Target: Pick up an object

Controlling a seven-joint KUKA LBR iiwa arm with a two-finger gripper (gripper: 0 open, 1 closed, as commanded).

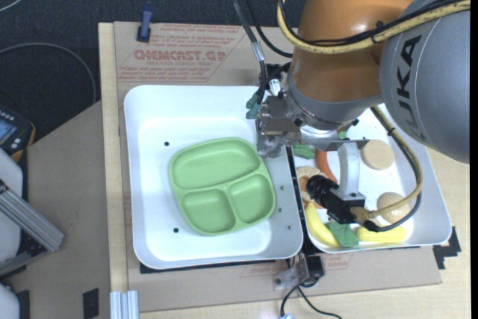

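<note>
Arm (351, 48) low over the seam between bins, likely placed for reaching either green plate (220, 183) in left bin (149, 131) or banana (321, 230) in right bin (432, 224); jaws hidden beneath wrist (328, 104), state impossible to tell.
</note>
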